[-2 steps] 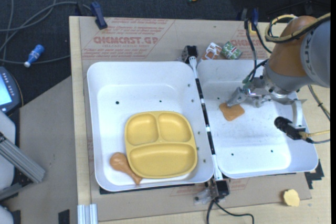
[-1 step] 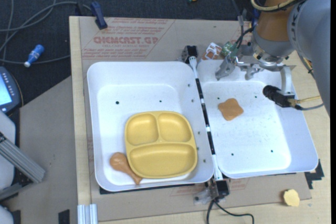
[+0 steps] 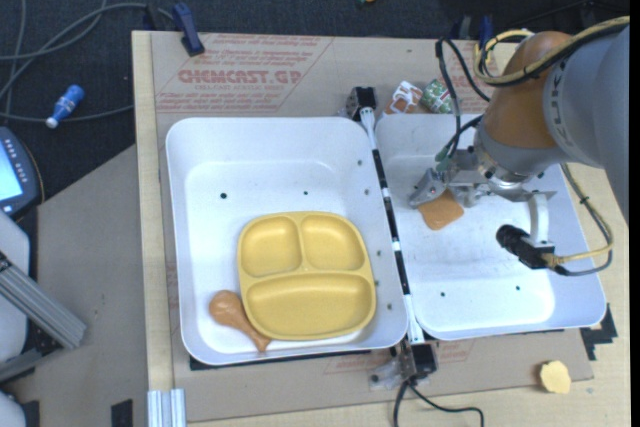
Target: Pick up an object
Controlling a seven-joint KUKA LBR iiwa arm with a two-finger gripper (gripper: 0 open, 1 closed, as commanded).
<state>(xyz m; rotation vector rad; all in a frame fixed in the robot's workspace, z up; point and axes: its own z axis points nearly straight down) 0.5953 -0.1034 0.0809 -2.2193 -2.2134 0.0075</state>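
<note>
A small flat orange-brown piece lies on the floor of the right bin, near its left wall. My gripper hangs directly over the piece's upper edge, touching or nearly touching it, and the grey arm with its orange band reaches in from the right. The left bin holds a yellow divided plate. An orange drumstick-shaped toy sits against the plate's lower left corner.
A black connector on a yellow cable hangs over the right bin's middle. Small packets sit on the bench behind the right bin. A yellow chunk rests at the bench's front right. A blue clamp grips the back left edge.
</note>
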